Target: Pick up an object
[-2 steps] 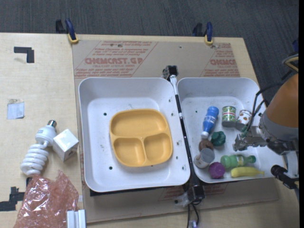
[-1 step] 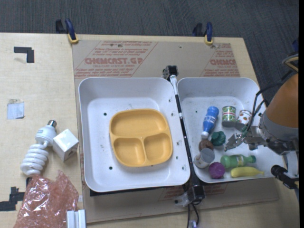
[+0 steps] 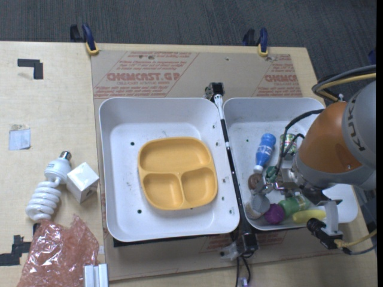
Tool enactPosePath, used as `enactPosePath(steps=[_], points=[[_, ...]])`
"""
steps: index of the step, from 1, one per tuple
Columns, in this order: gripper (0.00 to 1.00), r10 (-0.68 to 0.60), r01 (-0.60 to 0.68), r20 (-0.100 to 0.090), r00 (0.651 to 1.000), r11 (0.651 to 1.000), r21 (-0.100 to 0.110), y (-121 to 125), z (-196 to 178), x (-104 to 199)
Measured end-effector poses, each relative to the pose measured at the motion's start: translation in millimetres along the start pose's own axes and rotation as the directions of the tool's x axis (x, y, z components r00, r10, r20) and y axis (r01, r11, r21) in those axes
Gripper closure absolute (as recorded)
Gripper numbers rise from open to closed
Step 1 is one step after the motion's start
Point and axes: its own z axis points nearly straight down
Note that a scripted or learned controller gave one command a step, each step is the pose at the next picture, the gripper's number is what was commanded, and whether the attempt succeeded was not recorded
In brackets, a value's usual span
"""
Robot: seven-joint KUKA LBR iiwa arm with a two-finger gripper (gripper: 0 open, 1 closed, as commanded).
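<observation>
Gripper (image 3: 276, 187) state unclear | right bin (image 3: 239, 115): blue bottle (image 3: 264, 150) | left bin (image 3: 114, 124): yellow tray (image 3: 177, 173)

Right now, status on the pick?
Gripper low in right bin, among the clutter. Nothing seen held. Blue bottle, purple piece close by. Yellow tray in left bin.

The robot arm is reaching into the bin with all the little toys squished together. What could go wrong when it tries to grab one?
The small things lie crowded in the right bin's near corner: a purple piece, a green piece and a yellow piece touch or nearly touch. The gripper might pinch two at once, or shove one aside and close on nothing. The blue bottle lies close beside the wrist, so the arm could bump it and roll it away.
</observation>
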Motion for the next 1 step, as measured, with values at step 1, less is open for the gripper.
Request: enactPosePath(steps=[1], points=[[1.00,0.002,-0.002,0.001,1.000,1.000,-0.003,1.4,-9.9,-0.6]])
